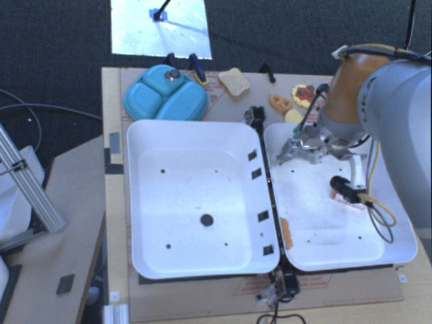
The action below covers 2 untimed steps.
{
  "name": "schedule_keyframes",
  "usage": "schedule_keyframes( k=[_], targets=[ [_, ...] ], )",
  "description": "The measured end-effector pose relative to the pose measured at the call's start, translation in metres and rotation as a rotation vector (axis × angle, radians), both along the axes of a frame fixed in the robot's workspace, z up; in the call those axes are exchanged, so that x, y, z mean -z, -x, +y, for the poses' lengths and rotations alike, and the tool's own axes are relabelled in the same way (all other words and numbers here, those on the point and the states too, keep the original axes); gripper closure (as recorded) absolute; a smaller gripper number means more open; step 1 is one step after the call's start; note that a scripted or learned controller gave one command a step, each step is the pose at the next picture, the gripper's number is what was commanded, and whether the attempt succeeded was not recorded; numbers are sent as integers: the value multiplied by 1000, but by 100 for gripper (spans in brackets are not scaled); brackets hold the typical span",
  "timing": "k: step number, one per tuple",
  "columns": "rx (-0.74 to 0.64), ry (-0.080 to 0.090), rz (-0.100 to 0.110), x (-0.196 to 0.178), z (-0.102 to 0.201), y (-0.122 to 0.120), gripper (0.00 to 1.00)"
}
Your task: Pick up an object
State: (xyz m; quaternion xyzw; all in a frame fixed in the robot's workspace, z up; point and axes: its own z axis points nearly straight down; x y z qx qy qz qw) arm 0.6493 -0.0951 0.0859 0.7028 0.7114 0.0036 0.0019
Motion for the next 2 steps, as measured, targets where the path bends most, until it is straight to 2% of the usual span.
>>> schedule_keyframes(
  k=[1, 2],
  targets=[
    [7, 3, 1, 0, -18, -21, 0],
    [13, 4, 0, -2, -56, 22, 0]
  ],
)
